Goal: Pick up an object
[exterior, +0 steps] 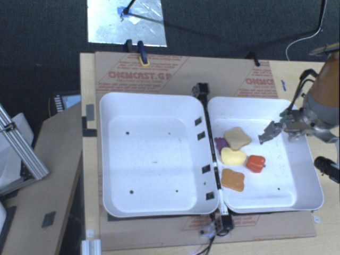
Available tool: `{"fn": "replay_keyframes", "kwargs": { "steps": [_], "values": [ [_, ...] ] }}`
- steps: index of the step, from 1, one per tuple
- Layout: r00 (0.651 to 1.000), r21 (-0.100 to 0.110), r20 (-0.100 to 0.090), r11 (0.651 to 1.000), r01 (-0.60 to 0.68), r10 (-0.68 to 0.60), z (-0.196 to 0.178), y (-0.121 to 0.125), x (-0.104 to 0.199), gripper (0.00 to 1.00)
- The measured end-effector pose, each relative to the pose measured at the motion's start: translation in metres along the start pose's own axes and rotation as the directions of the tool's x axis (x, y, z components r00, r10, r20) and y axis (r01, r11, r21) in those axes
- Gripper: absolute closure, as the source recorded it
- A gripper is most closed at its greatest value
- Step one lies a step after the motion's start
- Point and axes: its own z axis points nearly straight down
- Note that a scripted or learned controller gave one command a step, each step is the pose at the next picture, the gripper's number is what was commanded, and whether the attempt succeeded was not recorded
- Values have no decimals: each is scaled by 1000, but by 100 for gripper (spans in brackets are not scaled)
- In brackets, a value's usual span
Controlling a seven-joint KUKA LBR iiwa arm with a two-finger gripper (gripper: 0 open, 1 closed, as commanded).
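Observation:
The right bin [297, 195] holds several small food-like pieces near its left wall: a tan piece [237, 137], a yellow piece [232, 156], a red piece [255, 163], an orange-brown piece [232, 179] and a purple piece [221, 144] partly hidden beside the yellow one. My gripper [268, 132] hangs over the right bin, to the upper right of the red piece and right of the tan piece. Nothing shows between its dark fingers. The arm comes in from the right edge.
The left bin [114, 142] lies beside the right one, joined by a black clamp strip [208, 147]. Both rest on a cardboard sheet [143, 73] on the bench. A shiny metal plate [126, 14] lies beyond the bench at the top.

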Motion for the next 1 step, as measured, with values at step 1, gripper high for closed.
{"fn": "replay_keyframes", "kwargs": {
  "steps": [1],
  "values": [
    [1000, 7, -4, 1000, 5, -5, 87, -20, 56, 0]
  ]
}}
